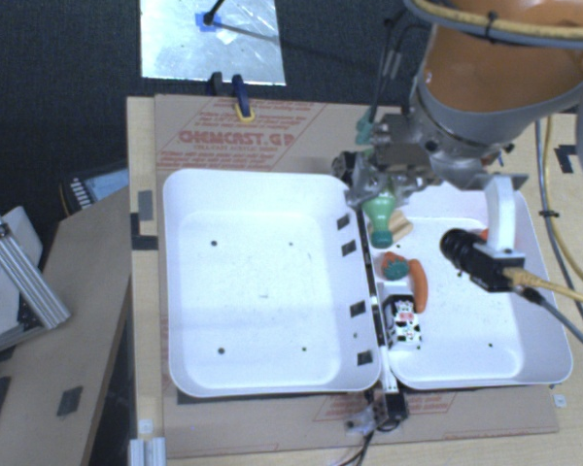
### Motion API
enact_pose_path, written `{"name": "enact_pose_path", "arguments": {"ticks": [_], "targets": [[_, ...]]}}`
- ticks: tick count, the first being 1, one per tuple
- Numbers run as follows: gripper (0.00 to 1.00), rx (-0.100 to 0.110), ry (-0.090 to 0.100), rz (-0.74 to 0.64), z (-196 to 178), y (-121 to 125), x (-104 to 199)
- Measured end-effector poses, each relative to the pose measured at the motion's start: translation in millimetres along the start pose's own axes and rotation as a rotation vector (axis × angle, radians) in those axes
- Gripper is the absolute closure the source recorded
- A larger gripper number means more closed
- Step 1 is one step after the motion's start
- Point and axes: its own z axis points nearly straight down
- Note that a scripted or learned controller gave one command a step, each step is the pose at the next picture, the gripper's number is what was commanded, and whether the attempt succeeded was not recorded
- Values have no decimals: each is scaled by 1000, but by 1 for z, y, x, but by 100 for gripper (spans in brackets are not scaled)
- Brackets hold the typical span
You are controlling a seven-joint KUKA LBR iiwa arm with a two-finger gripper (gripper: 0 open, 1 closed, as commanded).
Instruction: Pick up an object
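My gripper [377, 190] hangs over the far left corner of the right bin [486, 357], close to the wall between the two bins. Right under it is a green object [377, 209] with a yellow-orange lower end; its top is hidden by the gripper. A tan piece [401, 224] lies just to its right. Nearer the camera along the wall are a teal piece [396, 269], an orange sausage-shaped toy [419, 285] and a black-and-white cow-patterned object [402, 324].
The left bin [253, 289] stands beside the right one on a cardboard sheet. A black cylinder on a white bracket [471, 253], fixed to the arm, hangs over the right bin with a yellow cable trailing right.
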Motion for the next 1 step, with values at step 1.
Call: {"name": "enact_pose_path", "arguments": {"ticks": [1], "targets": [[100, 5, -1, 0, -8, -16, 33]]}}
